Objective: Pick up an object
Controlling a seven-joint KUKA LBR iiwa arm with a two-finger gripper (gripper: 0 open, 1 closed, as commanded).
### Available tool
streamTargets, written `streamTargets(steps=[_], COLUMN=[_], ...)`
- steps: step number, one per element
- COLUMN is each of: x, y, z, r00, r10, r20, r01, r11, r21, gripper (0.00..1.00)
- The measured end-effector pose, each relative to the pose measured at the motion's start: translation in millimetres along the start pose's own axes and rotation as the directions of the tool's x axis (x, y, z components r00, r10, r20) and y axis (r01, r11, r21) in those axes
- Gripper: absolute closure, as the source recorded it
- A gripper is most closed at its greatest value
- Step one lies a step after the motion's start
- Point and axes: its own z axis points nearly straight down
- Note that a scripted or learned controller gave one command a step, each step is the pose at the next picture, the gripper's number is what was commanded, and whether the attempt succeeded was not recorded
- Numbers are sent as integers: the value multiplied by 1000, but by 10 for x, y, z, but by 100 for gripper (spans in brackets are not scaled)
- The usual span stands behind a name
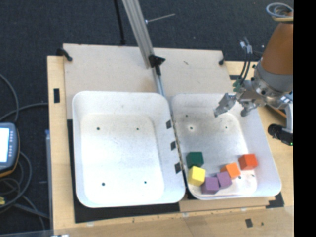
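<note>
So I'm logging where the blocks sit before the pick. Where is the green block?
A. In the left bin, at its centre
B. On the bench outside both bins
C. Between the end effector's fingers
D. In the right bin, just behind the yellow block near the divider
D: the green block lies in the right bin, next to the yellow block by the inner wall, well apart from the end effector above the bin's far part.

Single fixed overhead view, slanted down over both bins (79, 132).
</note>
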Motion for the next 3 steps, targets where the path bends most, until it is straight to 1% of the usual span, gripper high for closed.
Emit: streamTargets(steps=[1, 2, 3], x=[107, 339, 499], y=[-364, -643, -1012], z=[1181, 1739, 1432], r00=[1000, 1000, 1000], r10=[0, 2, 3], r20=[-1, 2, 0], r01=[0, -2, -3], r11=[1000, 1000, 1000], r21=[9, -4, -1], gripper=[0, 0, 0])
